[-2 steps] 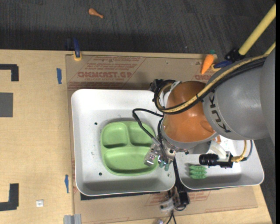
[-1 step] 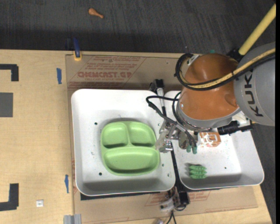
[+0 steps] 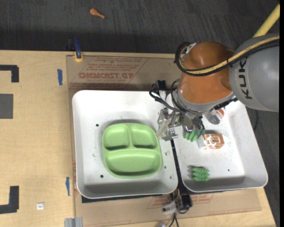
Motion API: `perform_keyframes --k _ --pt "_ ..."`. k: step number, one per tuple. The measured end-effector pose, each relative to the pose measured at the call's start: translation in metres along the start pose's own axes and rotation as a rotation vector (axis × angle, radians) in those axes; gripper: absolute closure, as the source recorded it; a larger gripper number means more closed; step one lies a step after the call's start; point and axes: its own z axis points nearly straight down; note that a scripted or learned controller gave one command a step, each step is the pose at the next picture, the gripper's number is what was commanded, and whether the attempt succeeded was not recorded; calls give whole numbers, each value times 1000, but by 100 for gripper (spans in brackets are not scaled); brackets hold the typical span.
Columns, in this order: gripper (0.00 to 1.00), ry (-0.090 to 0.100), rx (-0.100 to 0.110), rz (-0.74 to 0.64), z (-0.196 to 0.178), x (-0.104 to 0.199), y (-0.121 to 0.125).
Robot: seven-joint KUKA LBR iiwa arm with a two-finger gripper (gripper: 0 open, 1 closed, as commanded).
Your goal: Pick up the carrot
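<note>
Arm [image 3: 208, 75] reached in from the right, wrist low over the seam where the two bins meet. Gripper [image 3: 168, 128] hung approx. above the near wall of the right bin [image 3: 253, 146], beside the green plate [image 3: 131, 148] in the left bin [image 3: 84, 133]. Wrist and cabling masked it from above, so we couldn't tell whether it was parted or closed, and saw nothing held in it.

What we took for the carrot [image 3: 214, 141], an orange piece w/ white on it, lay flat on the right bin's floor, near the gripper on its right but apart from it. ID not certain. A green bit [image 3: 193, 134] sat between the two, and a green pod [image 3: 199, 174] lay nearer the front wall.

An orange scrap [image 3: 96, 13] lay on the dark floor beyond the bench, well apart from both bins.

Our judgement: grasp not yet made. The gripper was offset left of the target, prob. needing a shift right before descent, w/ the green bit at risk of a nudge
</note>
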Motion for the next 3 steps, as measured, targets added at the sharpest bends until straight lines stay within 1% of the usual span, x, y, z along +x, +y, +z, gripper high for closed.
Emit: perform_keyframes --k 1,2,3 --pt "0 0 0 0 0 0 0" --pt "0 -1 1 -156 -17 -4 -81" --pt "0 4 -1 -195 0 40 -14"
